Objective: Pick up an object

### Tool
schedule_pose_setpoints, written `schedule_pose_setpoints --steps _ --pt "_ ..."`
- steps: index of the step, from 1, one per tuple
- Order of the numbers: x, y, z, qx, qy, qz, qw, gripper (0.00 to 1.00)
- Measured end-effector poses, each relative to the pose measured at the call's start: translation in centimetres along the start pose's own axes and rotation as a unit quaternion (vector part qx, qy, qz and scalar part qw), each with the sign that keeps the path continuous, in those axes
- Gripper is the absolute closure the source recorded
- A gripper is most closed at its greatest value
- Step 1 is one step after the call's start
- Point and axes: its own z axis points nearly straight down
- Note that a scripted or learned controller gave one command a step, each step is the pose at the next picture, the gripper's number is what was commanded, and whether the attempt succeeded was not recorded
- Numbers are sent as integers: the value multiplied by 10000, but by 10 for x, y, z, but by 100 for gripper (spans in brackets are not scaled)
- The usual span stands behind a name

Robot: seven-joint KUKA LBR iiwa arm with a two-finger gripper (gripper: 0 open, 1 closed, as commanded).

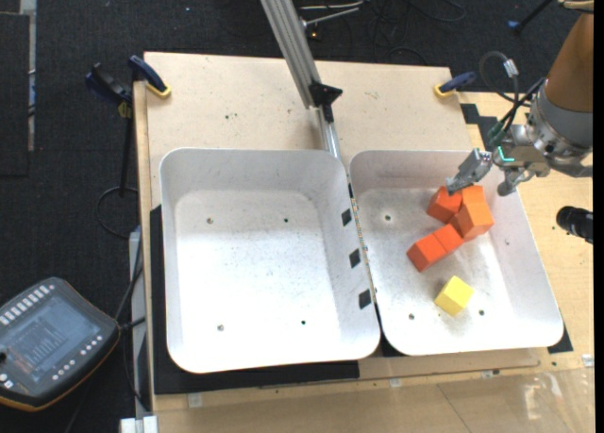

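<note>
Over the right bin (528, 261), claw (491, 174) spread apart above orange blocks (453, 224). Blocks touch; descending fingers could jam. Yellow cube (454, 295) at 6 o'clock.

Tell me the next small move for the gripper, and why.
Probably lower straight onto the top orange block and close. The gripper hangs with fingers spread just above the orange cluster in the right bin, nothing between them. The yellow block lies apart, farther off.
</note>
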Motion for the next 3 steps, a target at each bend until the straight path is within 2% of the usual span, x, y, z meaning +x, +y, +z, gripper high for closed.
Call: schedule_pose_setpoints --steps 2,3 --pt "0 10 106 7 4 6 10000 0" --pt "-1 15 111 -107 -26 -12 9999 0"
